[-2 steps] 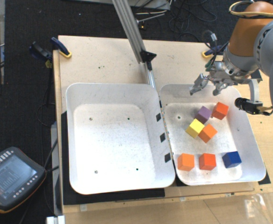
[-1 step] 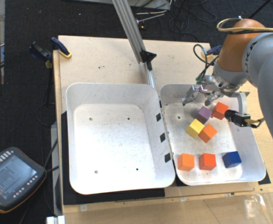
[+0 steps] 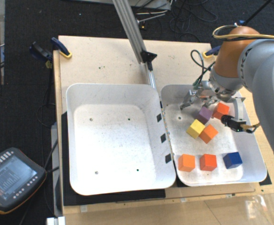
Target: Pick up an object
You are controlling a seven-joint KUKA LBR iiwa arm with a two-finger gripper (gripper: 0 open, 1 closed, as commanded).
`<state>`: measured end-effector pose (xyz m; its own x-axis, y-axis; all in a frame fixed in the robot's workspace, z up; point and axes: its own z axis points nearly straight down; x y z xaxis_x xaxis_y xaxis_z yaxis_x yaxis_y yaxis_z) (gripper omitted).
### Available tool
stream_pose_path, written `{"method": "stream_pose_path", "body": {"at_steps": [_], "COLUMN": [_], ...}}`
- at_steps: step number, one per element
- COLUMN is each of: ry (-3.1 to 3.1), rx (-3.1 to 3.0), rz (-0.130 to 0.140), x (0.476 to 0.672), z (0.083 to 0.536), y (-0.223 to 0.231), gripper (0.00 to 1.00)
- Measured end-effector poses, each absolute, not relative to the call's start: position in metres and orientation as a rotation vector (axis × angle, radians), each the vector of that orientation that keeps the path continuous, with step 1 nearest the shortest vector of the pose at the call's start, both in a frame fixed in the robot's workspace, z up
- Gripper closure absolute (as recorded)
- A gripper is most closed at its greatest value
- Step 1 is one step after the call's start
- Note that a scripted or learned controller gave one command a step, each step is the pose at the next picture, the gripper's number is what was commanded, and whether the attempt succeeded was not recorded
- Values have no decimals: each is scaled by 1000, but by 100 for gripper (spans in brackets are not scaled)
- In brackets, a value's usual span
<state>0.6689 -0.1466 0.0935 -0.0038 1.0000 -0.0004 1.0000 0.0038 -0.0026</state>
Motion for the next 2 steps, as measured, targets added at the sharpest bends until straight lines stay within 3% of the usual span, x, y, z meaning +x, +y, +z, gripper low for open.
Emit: {"method": "stream_pose_path", "body": {"at_steps": [1,2], "ry": [-2229,-2225], "rx": [-2219,-2225], "rz": [-2,-5], "x": [670,666], "z": [106,152], "y": [-147,-146], "gripper": [100,100]}}
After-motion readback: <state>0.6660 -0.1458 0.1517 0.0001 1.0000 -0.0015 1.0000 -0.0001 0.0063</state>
